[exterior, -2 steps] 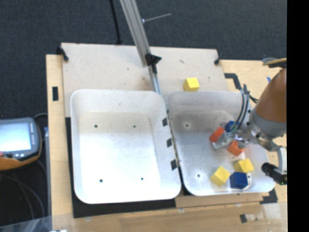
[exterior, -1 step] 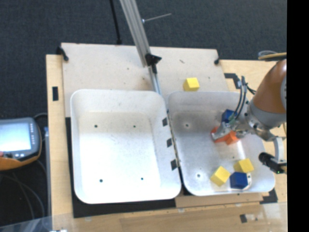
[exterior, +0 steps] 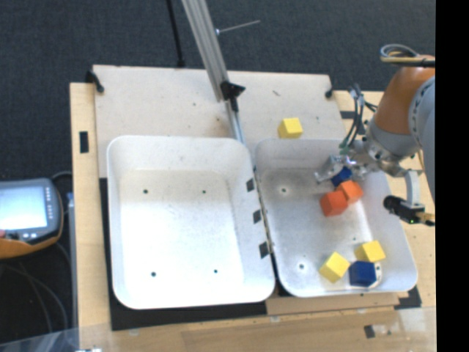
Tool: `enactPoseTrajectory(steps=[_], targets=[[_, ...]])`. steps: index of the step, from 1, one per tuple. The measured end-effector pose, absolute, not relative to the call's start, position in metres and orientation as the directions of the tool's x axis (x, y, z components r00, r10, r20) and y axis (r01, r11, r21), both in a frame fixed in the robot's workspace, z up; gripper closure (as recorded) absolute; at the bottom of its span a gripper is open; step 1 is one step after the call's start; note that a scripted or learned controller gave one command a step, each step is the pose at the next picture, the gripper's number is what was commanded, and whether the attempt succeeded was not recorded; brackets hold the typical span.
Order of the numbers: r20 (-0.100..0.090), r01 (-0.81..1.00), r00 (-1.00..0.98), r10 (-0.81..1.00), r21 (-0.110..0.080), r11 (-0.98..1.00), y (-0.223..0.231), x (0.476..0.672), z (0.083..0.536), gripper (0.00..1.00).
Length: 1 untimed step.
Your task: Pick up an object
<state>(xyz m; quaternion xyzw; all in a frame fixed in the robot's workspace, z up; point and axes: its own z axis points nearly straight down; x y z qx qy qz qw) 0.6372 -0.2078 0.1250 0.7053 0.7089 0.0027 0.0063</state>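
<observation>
Left shallow white plastic bin (exterior: 124,196) holds no objects. Right shallow white plastic bin (exterior: 293,163) holds an orange block pair (exterior: 340,198) mid-bin and, near the front corner, two yellow cubes (exterior: 334,267) (exterior: 372,251) flanking a blue cube (exterior: 362,273). A third yellow cube (exterior: 290,127) sits on the bench behind the bins. Two-finger gripper (exterior: 338,169) is low in the right bin, just above the orange blocks; a small blue piece (exterior: 341,176) sits at its tip, possibly a cube. Finger state cannot be told. Judgement: pick not confirmed; lift remains.
</observation>
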Motion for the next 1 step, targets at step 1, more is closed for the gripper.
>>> enactPoseTrajectory(steps=[1], targets=[[-0.008, 1.0, -0.004, 1.0, 0.016, 0.004, -0.2079, 0.6226, 0.1226, 0.0]])
